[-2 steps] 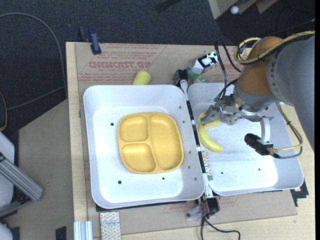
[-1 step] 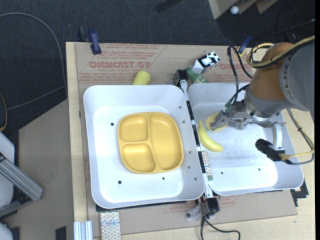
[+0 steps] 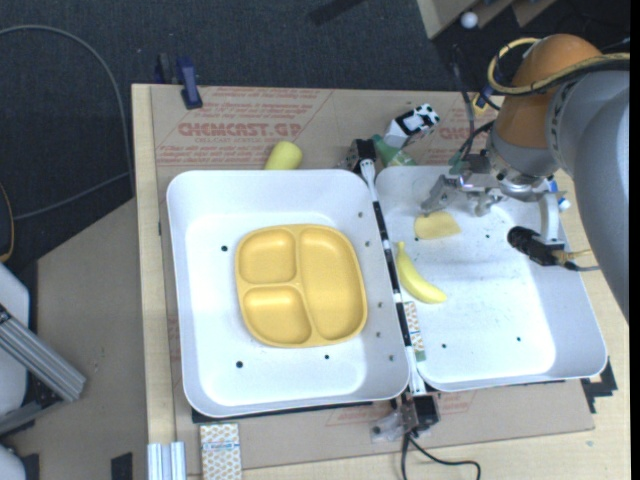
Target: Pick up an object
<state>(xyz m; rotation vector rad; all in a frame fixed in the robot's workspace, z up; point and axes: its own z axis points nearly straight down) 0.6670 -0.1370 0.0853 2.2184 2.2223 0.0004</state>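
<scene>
The gripper (image 3: 445, 196) hangs low in the right bin (image 3: 520, 353), just above the pale yellow piece (image 3: 437, 227), probably to take it, with the banana (image 3: 416, 280) near; whether its fingers are open I cannot tell.

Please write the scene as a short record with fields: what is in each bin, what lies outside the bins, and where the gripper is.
left bin: yellow divided plate, three compartments
right bin: banana by the left wall; pale yellow piece near the far left corner
outside bins: yellow object and black-and-white toy on the board behind them
gripper: above the far part of the right bin, close to the pale yellow piece
finger state: cannot tell
</scene>
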